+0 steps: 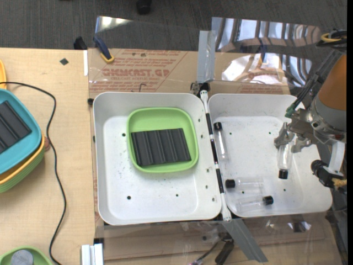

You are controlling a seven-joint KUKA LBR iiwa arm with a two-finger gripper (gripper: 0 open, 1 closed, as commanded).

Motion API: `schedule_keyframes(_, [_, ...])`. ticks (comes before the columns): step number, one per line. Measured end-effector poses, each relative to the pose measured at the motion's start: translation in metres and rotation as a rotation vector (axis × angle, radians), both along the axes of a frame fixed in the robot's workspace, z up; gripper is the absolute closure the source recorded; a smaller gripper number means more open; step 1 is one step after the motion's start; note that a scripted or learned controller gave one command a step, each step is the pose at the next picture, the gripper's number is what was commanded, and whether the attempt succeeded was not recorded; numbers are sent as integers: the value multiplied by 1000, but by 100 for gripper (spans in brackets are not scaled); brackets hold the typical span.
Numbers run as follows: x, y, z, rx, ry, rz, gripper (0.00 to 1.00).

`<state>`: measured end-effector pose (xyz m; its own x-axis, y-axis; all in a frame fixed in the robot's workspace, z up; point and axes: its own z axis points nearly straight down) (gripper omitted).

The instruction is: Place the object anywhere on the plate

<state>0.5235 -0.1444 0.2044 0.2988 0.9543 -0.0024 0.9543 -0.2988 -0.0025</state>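
Note:
A green square plate (pixel 189 127) lies in the left white bin (pixel 110 192), with a dark ridged slab (pixel 161 147) resting on it. My gripper (pixel 290 142) hovers over the right side of the right bin (pixel 248 120). A clear tube with a black cap (pixel 283 163) sits directly under the gripper, its upper end meeting the gripper's tip. Whether the tube is gripped or lying on the bin floor I cannot tell.
More clear black-capped tubes lie in the right bin: one along its left wall (pixel 218 143) and two near the front (pixel 242 185) (pixel 257 202). Teal and yellow containers (pixel 16 142) and a black cable (pixel 55 164) sit on the wooden bench to the left.

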Motion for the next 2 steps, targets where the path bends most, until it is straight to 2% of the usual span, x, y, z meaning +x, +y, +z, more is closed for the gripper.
schedule_keyframes(1, [0,0,0,0,0,0,0])
schedule_keyframes(2, [-3,-5,115,-2,0,-364,0])
